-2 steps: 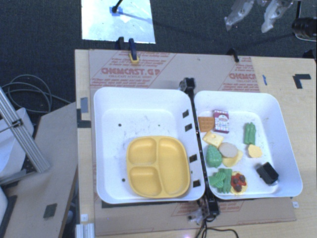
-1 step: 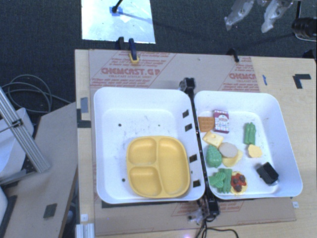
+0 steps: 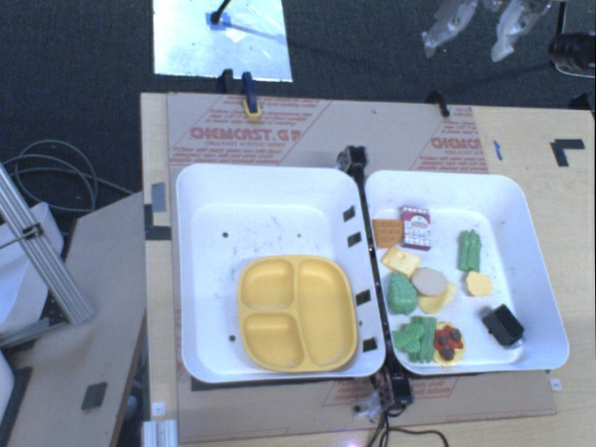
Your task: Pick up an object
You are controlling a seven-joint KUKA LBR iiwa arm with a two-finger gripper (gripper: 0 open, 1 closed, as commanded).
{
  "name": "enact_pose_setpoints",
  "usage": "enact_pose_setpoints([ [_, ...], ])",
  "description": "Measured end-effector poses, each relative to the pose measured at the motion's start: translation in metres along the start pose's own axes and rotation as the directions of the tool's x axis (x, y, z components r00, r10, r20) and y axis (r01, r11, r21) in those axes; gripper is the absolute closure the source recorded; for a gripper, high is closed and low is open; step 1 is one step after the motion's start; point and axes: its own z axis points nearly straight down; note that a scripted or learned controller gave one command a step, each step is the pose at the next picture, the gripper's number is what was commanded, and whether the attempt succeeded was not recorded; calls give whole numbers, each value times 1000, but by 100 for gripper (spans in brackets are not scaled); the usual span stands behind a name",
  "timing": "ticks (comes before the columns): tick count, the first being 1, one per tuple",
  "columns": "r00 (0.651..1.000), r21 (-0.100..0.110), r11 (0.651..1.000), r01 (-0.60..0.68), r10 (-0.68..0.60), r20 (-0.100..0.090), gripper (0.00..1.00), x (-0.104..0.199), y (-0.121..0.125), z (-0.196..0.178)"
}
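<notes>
While the fingers (image 3: 477, 26) are seen spread and unloaded, raised beyond the counter's (image 3: 279, 128) far edge, toy food (image 3: 424, 282) is found well apart below, clustered in the right bin (image 3: 531, 250).

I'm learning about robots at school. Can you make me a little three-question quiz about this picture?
1. True or false: the yellow divided plate lies in the left bin.
2. Which lies nearest the right bin's front right corner? A) the black block B) the red and white carton C) the green pod
3. Fill in: the gripper hangs above the dark floor, beyond the bench's ____ edge.

Key: 1 true. 2 A. 3 far.
</notes>
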Motion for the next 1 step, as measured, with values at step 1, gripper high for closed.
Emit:
enact_pose_setpoints([
  [1,1000,0,1000,0,0,0,0,0,0,0],
])
